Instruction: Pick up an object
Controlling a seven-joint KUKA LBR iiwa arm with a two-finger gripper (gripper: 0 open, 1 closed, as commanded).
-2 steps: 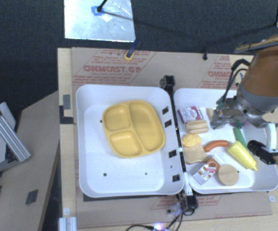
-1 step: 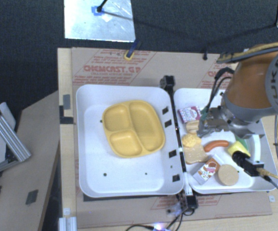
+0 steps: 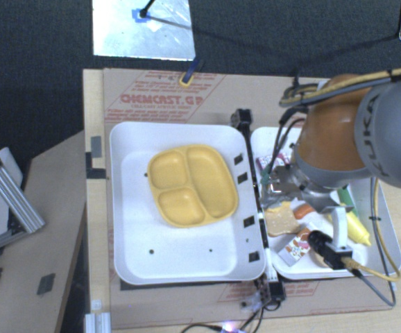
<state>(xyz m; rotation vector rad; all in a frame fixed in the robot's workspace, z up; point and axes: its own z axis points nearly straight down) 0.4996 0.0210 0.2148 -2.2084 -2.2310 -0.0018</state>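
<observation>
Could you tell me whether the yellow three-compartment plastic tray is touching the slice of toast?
Apart. The camera view shows the yellow three-compartment plastic tray in the left bin, the slice of toast in the right bin.

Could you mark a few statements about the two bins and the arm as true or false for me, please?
1. A yellow divided plate lies in the left bin. True.
2. The yellow plate has two compartments. False: it has three.
3. The arm hangs over the right bin. True.
4. A slice of toast lies in the left bin beside the plate. False: it lies in the right bin, near the wall shared with the left bin.
5. The right bin holds several small things, among them a yellow one near its right side. True.
</observation>
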